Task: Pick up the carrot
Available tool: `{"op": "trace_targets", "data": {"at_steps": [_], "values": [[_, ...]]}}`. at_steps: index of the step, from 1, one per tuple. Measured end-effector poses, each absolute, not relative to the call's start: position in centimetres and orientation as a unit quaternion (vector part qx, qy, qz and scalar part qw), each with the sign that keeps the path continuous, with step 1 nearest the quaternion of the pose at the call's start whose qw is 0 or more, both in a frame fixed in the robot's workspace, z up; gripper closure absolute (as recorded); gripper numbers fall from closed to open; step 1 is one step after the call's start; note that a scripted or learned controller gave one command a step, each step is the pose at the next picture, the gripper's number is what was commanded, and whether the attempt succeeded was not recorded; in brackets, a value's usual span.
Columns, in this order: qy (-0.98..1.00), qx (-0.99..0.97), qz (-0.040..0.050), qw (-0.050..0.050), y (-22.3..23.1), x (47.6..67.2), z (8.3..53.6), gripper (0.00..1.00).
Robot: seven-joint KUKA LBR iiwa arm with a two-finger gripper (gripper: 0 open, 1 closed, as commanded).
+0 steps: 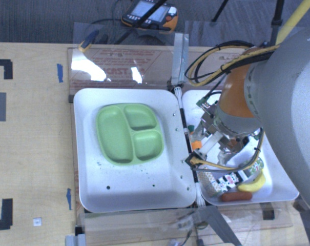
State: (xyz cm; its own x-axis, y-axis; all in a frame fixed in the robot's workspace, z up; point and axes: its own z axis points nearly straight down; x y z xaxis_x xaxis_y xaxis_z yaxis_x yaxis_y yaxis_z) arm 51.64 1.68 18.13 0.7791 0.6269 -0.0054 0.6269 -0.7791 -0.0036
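A small orange piece, likely the carrot [196, 144], lies in the right bin [283, 183] against its left wall. Most of it is hidden under the arm. My gripper [206, 137] is low in the right bin, just right of and above the orange piece, and the wrist covers its tips. I cannot tell whether it touches the carrot.
The left bin [88, 178] holds a green divided plate [129, 132]. At the right bin's front lie a yellow banana [253, 185], a red sausage [235, 196] and a black-and-white patterned object [230, 179]. A small green bit [190, 128] shows by the divider between the bins.
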Motion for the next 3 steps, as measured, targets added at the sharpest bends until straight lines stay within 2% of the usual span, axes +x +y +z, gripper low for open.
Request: {"op": "trace_targets", "data": {"at_steps": [1, 2, 3], "values": [[-0.244, -0.970, 0.0034, 0.001, -6.1, 52.0, 18.1, 0.00], [-0.168, -0.986, 0.0002, 0.001, -11.3, 53.1, 8.5, 0.00], [-0.103, -0.995, 0.0003, 0.001, -13.8, 61.7, 8.4, 0.00]]}}
